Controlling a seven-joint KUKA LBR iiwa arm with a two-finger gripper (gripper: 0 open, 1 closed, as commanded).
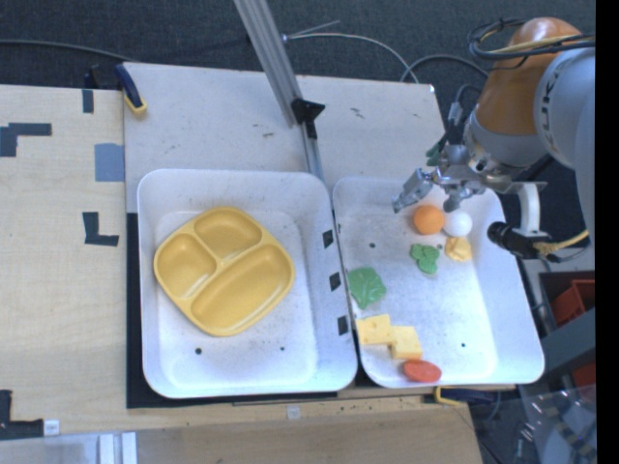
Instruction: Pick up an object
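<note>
1. small orange ball (428, 219) lies in the far part of the right shallow white bin (503, 346), on the bin floor, touching a small white ball (457, 224) on its right.
2. a small yellow lump (457, 249) sits just in front of the white ball, and a small dark green leafy piece (425, 257) sits just in front of the orange ball.
3. two-finger gripper (433, 189) hangs just above and behind the orange ball. its fingers (410, 193) are spread apart, one slanting toward the bin's middle and the other over the two balls. nothing is between them; no object is held.
4. grey arm with orange band (527, 75) enters from the right edge and bends down over the far right corner of the right bin.
5. nearer the bin's left wall lies a flat pale green leaf-shaped piece (367, 286). in front of it two yellow blocks (390, 335) lie touching each other, and a small red oval piece (422, 371) lies just in front of them by the near rim.
6. left shallow white bin (164, 356) stands just beside the right bin, rims touching. it holds a yellow plastic divided plate with three compartments (224, 270), lying flat and turned at an angle.
7. a silver metal rail (266, 37) slants from the top edge down to the far junction of the two bins.
8. pale wooden bench surface (58, 259) with dark tape marks lies left of the bins.
</note>
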